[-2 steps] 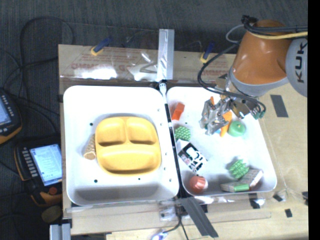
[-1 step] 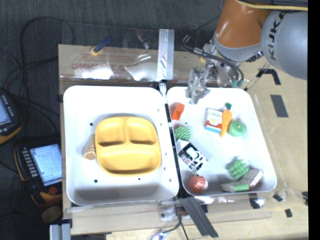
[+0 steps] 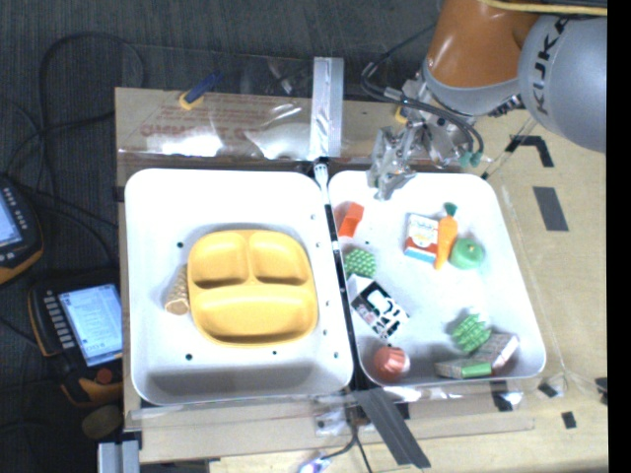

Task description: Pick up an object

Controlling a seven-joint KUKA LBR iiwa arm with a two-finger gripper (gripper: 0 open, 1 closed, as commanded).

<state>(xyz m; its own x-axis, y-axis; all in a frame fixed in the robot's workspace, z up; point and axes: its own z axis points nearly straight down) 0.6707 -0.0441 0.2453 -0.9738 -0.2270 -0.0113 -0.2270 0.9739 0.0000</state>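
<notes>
Reaching in from the right, the arm (image 3: 493, 37) hangs its fingers (image 3: 386, 179), state unclear, above the right bin's (image 3: 513, 254) back rim.

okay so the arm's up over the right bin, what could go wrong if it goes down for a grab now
The gripper hangs over the right bin's top left rim, so a straight descent may hit the rim or land on bare floor. The toy carrot leans against the small white carton and the green ball, so a grab there could pinch two things or knock one away.
</notes>
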